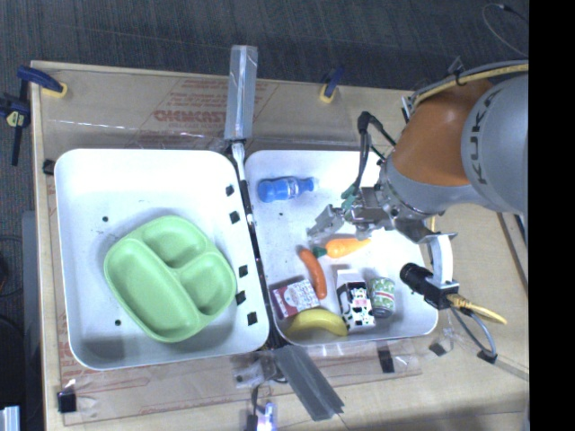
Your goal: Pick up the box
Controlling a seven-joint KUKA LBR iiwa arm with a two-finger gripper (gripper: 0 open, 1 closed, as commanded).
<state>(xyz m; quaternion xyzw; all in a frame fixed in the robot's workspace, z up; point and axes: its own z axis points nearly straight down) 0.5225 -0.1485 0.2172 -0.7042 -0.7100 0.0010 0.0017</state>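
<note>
A dark red box (294, 296) lies flat near the front of the right bin (409, 326), between a carrot (313, 272) and a banana (316, 323). A small black-and-white carton (357, 305) stands just to its right. My gripper (331, 221) hovers over the middle of the right bin, above and to the right of the red box and apart from it. It is open with nothing between its fingers. An orange carrot (347, 247) lies just below the gripper.
A blue bottle (285, 189) lies at the back of the right bin. A green can (384, 296) stands beside the carton. The left bin (81, 187) holds a green divided plate (171, 277). A grey divider (241, 92) runs between the bins.
</note>
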